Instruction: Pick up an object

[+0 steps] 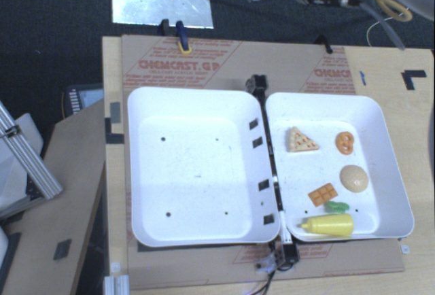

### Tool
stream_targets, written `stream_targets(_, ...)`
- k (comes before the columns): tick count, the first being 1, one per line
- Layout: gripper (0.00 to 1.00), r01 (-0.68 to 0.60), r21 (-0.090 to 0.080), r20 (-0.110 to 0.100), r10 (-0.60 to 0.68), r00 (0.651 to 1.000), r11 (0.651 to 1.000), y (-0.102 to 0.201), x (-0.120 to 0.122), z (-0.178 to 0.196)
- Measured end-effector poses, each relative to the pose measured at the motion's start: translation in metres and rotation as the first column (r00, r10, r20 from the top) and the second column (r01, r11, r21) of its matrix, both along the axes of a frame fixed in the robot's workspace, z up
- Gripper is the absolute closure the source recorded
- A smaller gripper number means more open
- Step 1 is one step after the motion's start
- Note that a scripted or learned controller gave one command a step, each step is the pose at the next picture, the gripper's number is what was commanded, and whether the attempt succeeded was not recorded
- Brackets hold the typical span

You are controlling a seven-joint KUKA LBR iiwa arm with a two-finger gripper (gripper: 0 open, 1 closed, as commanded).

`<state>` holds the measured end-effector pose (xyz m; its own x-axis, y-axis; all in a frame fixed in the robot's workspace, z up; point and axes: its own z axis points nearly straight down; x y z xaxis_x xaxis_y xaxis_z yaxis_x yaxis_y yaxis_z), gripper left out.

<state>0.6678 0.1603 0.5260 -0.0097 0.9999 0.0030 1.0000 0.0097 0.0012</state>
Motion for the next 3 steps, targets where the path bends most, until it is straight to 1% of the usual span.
stream_targets(1, 1.00, -0.001, 0.000, 0.000, 0.001, 1.000, 1.000, 0.079, 0.000, -0.015)
stream_targets(2, 1.00, 0.016, -0.004, 0.005, -0.016, 1.000, 1.000, -0.017, -0.050, -0.002)
stream_targets(3, 1.00, 0.003, -0.005, -0.011, -0.003, 1.000, 1.000, 0.047, 0.001, -0.127)
